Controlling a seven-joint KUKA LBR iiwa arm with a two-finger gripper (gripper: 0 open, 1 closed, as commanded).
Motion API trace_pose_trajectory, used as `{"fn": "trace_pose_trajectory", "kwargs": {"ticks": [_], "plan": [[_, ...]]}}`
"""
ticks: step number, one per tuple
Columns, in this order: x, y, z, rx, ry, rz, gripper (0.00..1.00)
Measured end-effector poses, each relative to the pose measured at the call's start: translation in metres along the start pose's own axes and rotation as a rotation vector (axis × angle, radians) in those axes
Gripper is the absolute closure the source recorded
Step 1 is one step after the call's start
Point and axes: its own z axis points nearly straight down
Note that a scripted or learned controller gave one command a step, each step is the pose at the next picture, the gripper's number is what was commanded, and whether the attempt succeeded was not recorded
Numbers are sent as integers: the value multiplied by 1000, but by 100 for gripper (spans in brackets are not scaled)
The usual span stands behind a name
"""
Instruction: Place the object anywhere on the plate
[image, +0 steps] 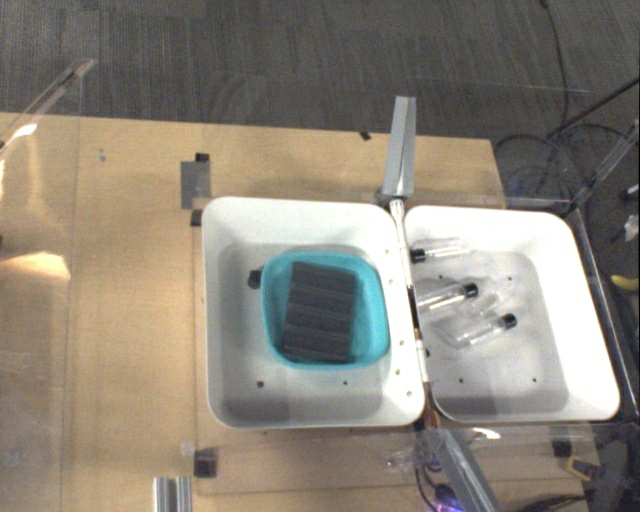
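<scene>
two white bins sit side by side on the wooden worktop (100, 330). the right bin (545, 400) holds three clear tubes with black caps (465, 310), lying loose and untouched. the left bin (225, 390) holds the teal plate (372, 300) bearing a dark ribbed pad (318, 313). judged not started: no tube is on the plate. state of the jaws cannot be told.

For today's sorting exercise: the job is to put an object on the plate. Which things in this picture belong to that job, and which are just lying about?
Part of the job:
- teal plate, in the left bin
- dark ribbed block, already on the plate
- clear tubes with black caps, loose in the right bin

Just lying about:
- wooden bench
- metal post behind the bins
- cables
</scene>
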Motion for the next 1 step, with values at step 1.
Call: {"fn": "trace_pose_trajectory", "kwargs": {"ticks": [1], "plan": [[-1,0,0,1,0,142,0]]}}
